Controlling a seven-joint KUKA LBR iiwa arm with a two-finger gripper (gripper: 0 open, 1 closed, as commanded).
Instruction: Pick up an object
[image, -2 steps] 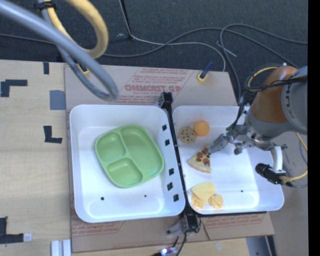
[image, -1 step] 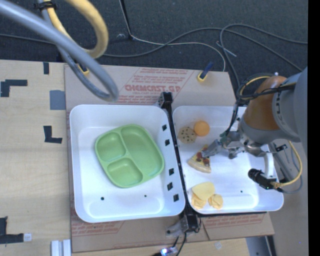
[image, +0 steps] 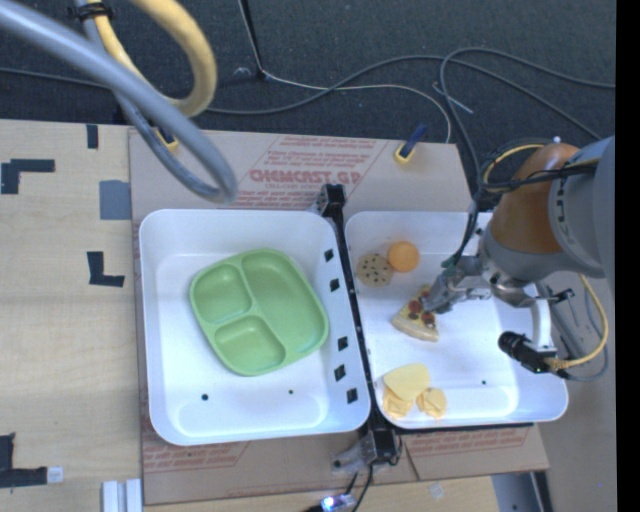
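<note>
Reaching into the right bin (image: 500, 400), the gripper (image: 437, 298) sits at the pizza slice (image: 415, 322), which lies mid-bin below the cookie (image: 374, 267) and orange ball (image: 403, 256); whether it is open or closed cannot be told. The slice looks light, flat and stiff, probably best pinched across its thin edges.

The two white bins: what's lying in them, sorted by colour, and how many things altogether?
Green: 1, the divided plate in the left bin.
Orange: 1, the ball in the right bin.
Tan with dark specks: 1, the cookie.
Yellow: 1, the cluster of yellow pieces.
Mixed yellow and red: 1, the pizza slice under the claw.
Total: 5.
</note>
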